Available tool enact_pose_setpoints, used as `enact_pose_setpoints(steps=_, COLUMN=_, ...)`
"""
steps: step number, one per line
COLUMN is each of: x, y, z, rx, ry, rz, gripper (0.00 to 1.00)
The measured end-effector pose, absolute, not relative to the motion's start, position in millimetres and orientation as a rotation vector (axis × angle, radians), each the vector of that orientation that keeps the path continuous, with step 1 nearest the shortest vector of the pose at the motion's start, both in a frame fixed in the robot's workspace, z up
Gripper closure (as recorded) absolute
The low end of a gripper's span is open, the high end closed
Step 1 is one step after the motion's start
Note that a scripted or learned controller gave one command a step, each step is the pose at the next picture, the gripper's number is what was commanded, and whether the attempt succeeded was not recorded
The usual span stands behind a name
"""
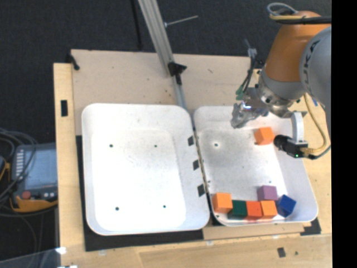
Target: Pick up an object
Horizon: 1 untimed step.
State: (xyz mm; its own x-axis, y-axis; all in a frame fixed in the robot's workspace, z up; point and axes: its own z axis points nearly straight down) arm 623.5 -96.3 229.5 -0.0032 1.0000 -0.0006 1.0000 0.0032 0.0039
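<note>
My gripper [241,118] hangs over the far edge of the right bin [245,161], below the arm's orange band. An orange block [263,135] lies just to its right and slightly nearer, apart from the fingertips. Along the bin's near edge sits a row of blocks: an orange one [223,201], a green one [239,209], two more orange ones [255,209] [269,208], a purple one [268,192] and a blue one [286,204]. Nothing shows between the fingers.
The left bin [139,166] lies beside the right one. A metal pole [159,35] slants up from the back of the bench between the bins. A black cable and connector [287,144] hang by the arm at the right bin's edge.
</note>
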Motion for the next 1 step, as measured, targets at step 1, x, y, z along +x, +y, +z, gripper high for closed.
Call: enact_pose_setpoints(steps=1, x=621.4, y=-38.9, z=234.6, rx=2.214, ry=2.229, rz=0.001, gripper=1.0)
